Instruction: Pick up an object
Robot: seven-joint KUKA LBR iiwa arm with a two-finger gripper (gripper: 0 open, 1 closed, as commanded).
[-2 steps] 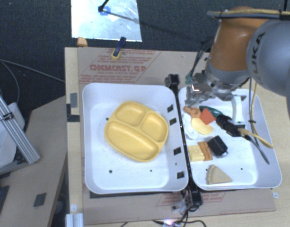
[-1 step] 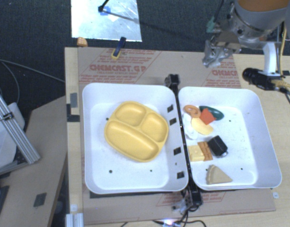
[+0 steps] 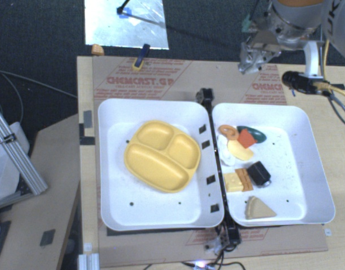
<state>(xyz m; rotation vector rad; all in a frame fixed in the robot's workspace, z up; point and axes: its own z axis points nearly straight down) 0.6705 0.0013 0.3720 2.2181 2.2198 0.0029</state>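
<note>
Grey and raised, my gripper (image 3: 252, 65) hangs above the bench behind the right bin (image 3: 316, 151), nothing under it. The small pile of objects (image 3: 245, 162) lies well below and slightly left of it, inside that bin (left half). Farther left sits a yellow tray (image 3: 161, 155) in the left bin (image 3: 113, 128).

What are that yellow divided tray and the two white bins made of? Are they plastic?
Yellow divided tray: probably moulded plastic, going by its smooth, slightly glossy surface and rounded compartments. White bins: likely thin formed plastic, with an even matte white finish and soft rolled rims, though that is uncertain.
</note>
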